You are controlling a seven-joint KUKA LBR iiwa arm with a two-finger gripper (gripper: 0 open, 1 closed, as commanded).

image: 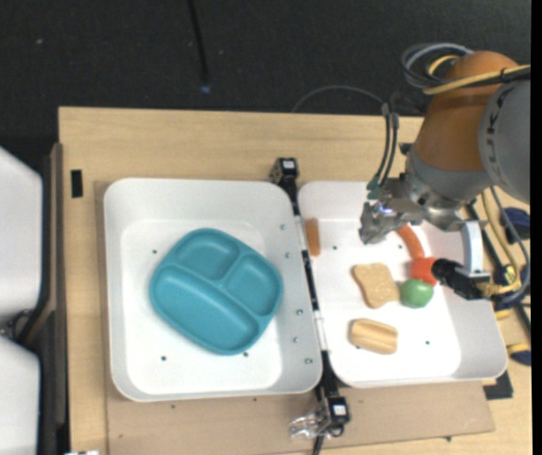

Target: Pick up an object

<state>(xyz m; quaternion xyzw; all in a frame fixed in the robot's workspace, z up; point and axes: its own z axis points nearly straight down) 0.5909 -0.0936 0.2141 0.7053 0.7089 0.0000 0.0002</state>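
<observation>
Pick not yet made. Gripper (377, 224) low over the right bin (479, 349), at about 11 o'clock of that bin's floor, arm (456, 131) coming in from 2 o'clock. Jaw state: cannot tell, too dark and small against the wrist. Nothing seen between them.

Candidates, all lying in the right bin:
- Carrot (415, 247), long and orange, just at 3 o'clock of the gripper, running toward 5 o'clock; upper end tucked under the wrist.
- Bread slice (375, 284), tan and flat, at 6 o'clock of the gripper, near it.
- Green ball (417, 293), touching or nearly touching the carrot's lower end, just at 3 o'clock of the bread slice.
- Bread roll (373, 336), farther toward 6 o'clock, apart from the others.
- Small sausage (314, 236), against the bin's left wall at 9 o'clock of the gripper.

Left bin (119, 254): blue divided plate (216, 290), not a likely target from here.

Judgement on doing the step well: nearest targets the carrot and the bread slice. For the carrot, close across the narrow width, not along the length; mind the green ball at its end, likely to roll if nudged. For the bread slice, flat profile means a low descent and a grip on opposite edges, else likely to slide. Bread roll probably the easiest: rounded, isolated, room on both sides. Sausage risky, wall too close for a jaw on that side. Before lifting, confirm the object sits between the jaws.
</observation>
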